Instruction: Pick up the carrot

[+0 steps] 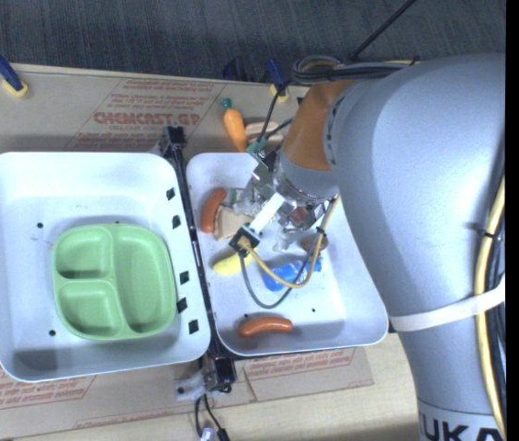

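The carrot [233,129], orange with a small green top, lies on the cardboard just behind the right bin [360,292], outside its back rim. My gripper [261,189] hangs low over the back half of the right bin, a short way in front of and to the right of the carrot. The grey arm and the orange wrist band cover the bin's right side. Nothing shows held in the gripper.
The right bin holds an orange-red sausage [211,209] at its left wall, a beige piece [231,220], a yellow item [227,265], a blue item [288,273] and a second sausage [264,325] near the front. A green divided plate [114,281] lies in the left bin [20,182].
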Action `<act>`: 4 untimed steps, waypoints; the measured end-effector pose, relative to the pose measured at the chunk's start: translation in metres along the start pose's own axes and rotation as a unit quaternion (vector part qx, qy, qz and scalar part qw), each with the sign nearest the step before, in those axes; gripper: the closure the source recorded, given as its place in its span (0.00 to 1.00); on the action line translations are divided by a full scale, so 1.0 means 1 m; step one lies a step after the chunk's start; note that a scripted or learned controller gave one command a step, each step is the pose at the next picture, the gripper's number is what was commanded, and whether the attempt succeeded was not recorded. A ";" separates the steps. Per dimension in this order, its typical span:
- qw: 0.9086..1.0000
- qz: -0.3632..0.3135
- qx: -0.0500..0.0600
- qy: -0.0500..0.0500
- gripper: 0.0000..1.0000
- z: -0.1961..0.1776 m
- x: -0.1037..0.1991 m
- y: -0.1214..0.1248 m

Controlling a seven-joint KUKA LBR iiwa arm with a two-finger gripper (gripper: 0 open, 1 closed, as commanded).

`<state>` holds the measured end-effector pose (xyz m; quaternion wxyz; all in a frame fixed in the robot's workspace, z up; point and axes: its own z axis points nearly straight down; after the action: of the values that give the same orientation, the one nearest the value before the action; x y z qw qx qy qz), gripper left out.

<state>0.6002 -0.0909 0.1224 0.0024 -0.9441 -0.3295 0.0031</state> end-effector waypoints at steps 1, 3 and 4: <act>0.999 -0.050 -0.002 0.001 0.00 -0.105 0.023 -0.013; 0.973 0.230 -0.002 0.001 0.00 -0.109 0.053 0.009; 0.973 0.232 0.000 0.001 0.00 -0.109 0.002 0.075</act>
<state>0.6491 -0.1484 0.2306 0.0017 -0.9948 -0.1017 0.0024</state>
